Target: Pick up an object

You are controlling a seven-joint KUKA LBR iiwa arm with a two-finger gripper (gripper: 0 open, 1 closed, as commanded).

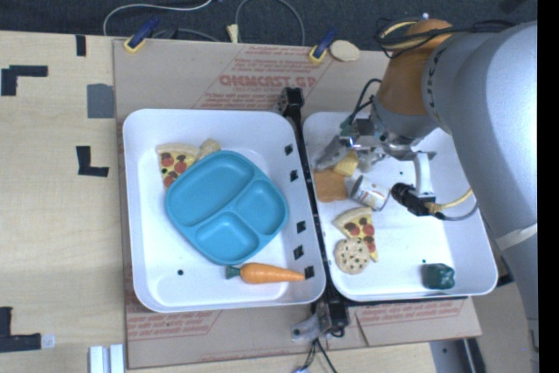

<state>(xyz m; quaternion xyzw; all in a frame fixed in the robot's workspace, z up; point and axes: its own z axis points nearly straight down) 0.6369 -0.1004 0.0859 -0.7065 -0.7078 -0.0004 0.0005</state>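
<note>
My gripper (342, 155) is low in the right bin (463, 231), near its upper left corner. It hangs just above a tan bread piece (329, 186), with a small yellowish item (348, 163) right at its tip. Whether that item is held is unclear. A small silver can (368, 194) lies just below and to the right of the gripper. Lower in the same bin lie a pizza slice (356, 224), a round cookie (351, 257) and a dark green object (438, 276).
The left bin (140, 188) holds a blue divided plate (227, 205), a second pizza slice (175, 162) at the plate's upper left and an orange carrot (269, 273) at its lower edge. A black divider (301, 188) runs between the bins. The arm's grey body (493, 127) overhangs the right bin's right side.
</note>
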